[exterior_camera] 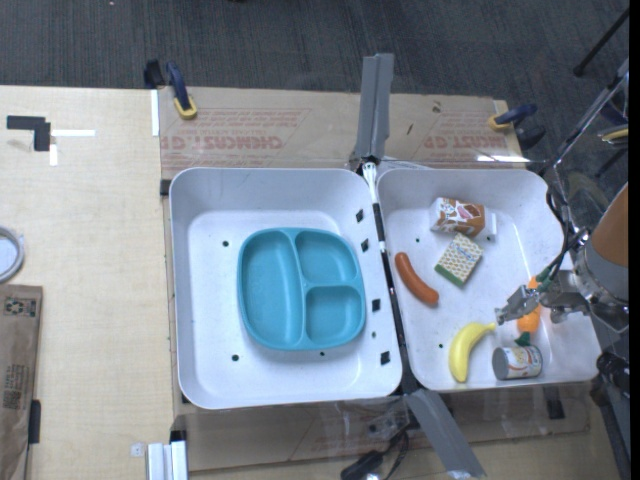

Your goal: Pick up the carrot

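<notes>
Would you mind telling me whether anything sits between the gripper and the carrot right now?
Nothing visible does. The gripper is already at the carrot near the right bin's right side. The can and banana lie just below it, close but not in between.

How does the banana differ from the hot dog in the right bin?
The banana is yellow and curved; the hot dog is orange-red and nearly straight. The banana lies near the bin's front edge beside the can; the hot dog lies nearer the divider. Both lie flat, untouched.

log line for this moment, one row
arm: over right bin | gripper at carrot | grasp: unconfirmed | banana, can adjacent
</notes>
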Tool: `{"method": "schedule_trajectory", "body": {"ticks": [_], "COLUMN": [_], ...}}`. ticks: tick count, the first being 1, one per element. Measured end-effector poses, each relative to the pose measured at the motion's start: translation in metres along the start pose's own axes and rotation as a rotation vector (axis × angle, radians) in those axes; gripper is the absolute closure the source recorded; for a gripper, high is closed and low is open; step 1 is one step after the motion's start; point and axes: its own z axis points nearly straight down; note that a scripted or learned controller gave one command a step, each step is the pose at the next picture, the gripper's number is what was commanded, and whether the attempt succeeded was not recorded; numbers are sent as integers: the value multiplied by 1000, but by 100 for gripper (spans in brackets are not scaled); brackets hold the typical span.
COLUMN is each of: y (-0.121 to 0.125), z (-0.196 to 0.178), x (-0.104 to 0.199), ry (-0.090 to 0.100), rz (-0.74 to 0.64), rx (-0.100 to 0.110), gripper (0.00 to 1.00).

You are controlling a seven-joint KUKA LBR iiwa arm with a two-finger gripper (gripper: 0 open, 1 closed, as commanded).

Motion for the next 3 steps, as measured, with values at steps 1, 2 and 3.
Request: {"method": "schedule_trajectory", "body": {"ticks": [1,2,3], "y": [1,2,19], "z": [30,24,-84], "x": [11,11,85], "ry": [-2,1,-3], "rz": [145,146,74], "rx": [-11,-6,-8], "gripper": [0,100,100]}}
